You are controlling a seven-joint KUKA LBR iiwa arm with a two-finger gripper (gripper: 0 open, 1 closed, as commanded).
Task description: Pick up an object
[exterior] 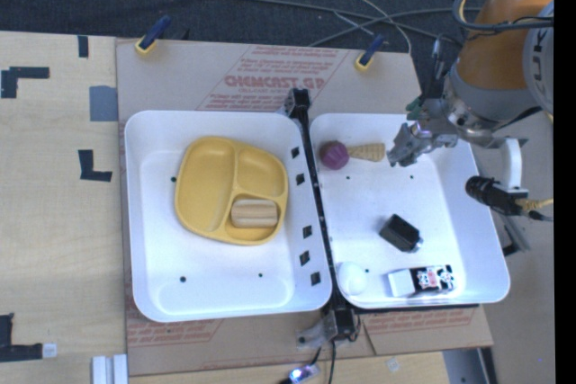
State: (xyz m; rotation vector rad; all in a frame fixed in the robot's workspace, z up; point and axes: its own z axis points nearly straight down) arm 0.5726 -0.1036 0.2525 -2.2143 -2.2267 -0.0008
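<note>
In the right bin [468, 220], a toy ice-cream cone lies at the far edge, with a purple scoop [335, 155] and a tan cone [367, 152] pointing right. My gripper [401, 150] hangs just right of the cone's tip, at the bin's far right part. A black block [400, 232] lies mid-bin. A white ball [351, 280] and a white printed box [421, 281] rest near the front edge. The left bin [153, 220] holds a yellow divided plate [229, 189] with a tan bread-like piece [254, 213] in its front compartment.
The grey arm with its orange band [508, 13] comes in from the upper right. Black clips [306, 193] run along the divider between the bins. Cables cross the dark floor behind the bench. Yellow-blue clamps [153, 33] hold the cardboard at the back.
</note>
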